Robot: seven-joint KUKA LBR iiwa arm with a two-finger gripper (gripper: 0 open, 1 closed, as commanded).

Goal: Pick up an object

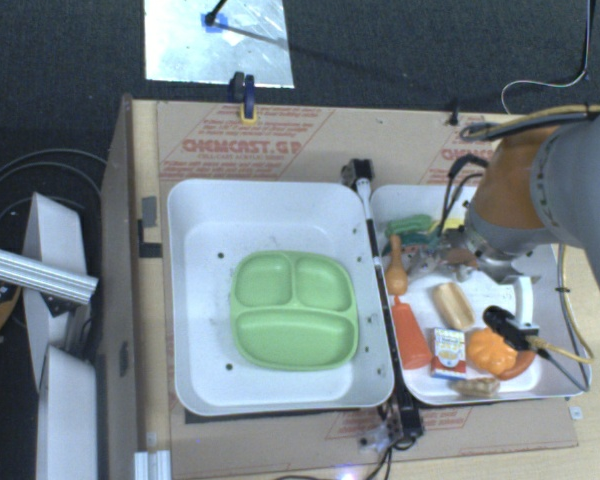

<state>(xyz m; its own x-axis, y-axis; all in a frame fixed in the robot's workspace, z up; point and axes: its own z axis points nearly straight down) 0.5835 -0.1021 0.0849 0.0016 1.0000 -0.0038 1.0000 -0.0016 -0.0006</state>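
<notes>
I record the worktop (280,138) first. It is faced with a brown board printed in red. "CHEMCAST GP" reads in full at the upper left. A second print at the upper right is cut off by the arm (570,183), and the smaller lines beneath I cannot read.

Two shallow white bins of smooth plastic with rounded corners sit side by side on it. The left bin (195,268) carries one green plate (295,308), matt, round-cornered and divided into three compartments.

The arm is grey with an orange band (510,183). It enters from the right and covers the upper right part of the right bin (545,383). Its wrist ends over the upper middle of that bin. The jaws are lost in shadow and clutter there, and I cannot tell whether they stand apart or together.

The items for picking all lie in the right bin:
- An orange wedge (412,336) lies along the left wall.
- A tan bread roll (453,305) lies in the middle.
- A round orange fruit shape (490,353) sits lower right, partly covered.
- A small carton (448,348) is just beside it, its red and white label too small to read.
- A green piece (412,226) lies at the top, half hidden.
- A tan spoon-shaped piece (395,268) lies above the wedge.
</notes>
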